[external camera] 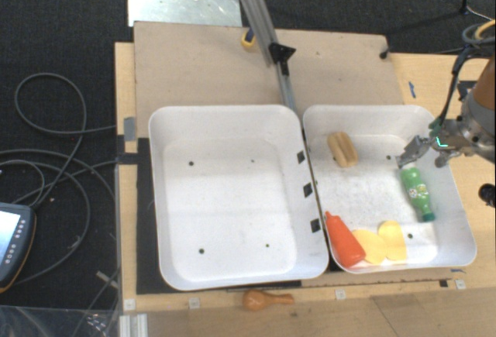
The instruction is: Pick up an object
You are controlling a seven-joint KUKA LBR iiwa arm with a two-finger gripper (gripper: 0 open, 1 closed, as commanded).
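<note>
The right bin (372,120) holds a tan bread-like block (342,149) near its back, a green bottle (417,191) by its right wall, an orange carrot-like piece (343,239) at the front left and a yellow piece (384,242) beside it. My gripper (423,149) hangs at the bin's right side, just above the green bottle's top end. Its fingers look spread, with nothing between them.
The left bin (167,126) stands beside the right one, joined by black clips (308,190). A brown pear-shaped object (266,298) lies on the bench in front of the bins. A metal pole (256,2) slants over the back of the bench. Cables lie on the floor at left.
</note>
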